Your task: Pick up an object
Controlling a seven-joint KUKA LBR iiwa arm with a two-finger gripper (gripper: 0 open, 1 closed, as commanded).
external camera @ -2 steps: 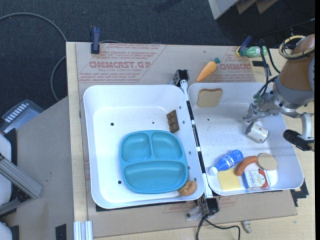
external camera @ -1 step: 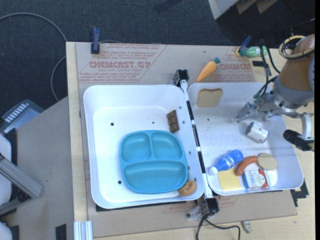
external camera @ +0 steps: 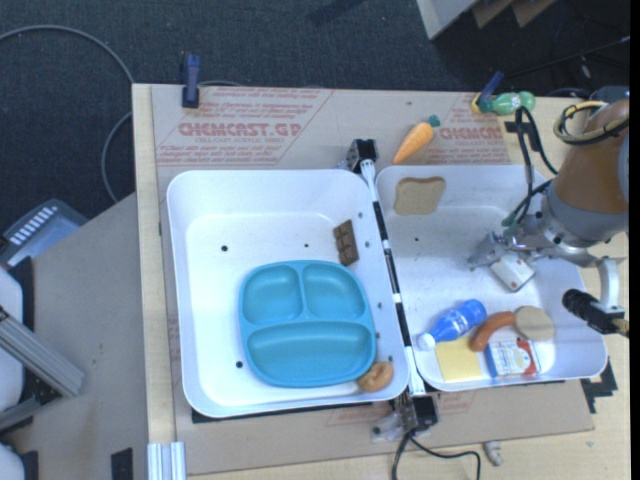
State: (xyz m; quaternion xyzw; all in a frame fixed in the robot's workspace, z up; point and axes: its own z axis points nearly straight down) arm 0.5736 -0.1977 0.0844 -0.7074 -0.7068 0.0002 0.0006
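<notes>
Two white bins sit side by side: left bin [external camera: 200,268] holds a blue divided plate [external camera: 305,323], w/ a brown chocolate bar [external camera: 345,242] against its right wall and a small pastry [external camera: 377,375] at the near corner. Right bin [external camera: 450,278] has bread slice [external camera: 419,195] at the far end, and blue bottle [external camera: 455,322], sausage [external camera: 492,328], yellow block [external camera: 462,361] near front. Gripper [external camera: 500,256] is low over right bin's middle, nothing between its fingers; can't tell how wide.

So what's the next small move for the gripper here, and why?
Probably shift the gripper toward the near end of the right bin and descend. It sits over bare bin floor, while the blue bottle, sausage and yellow block cluster there.
</notes>
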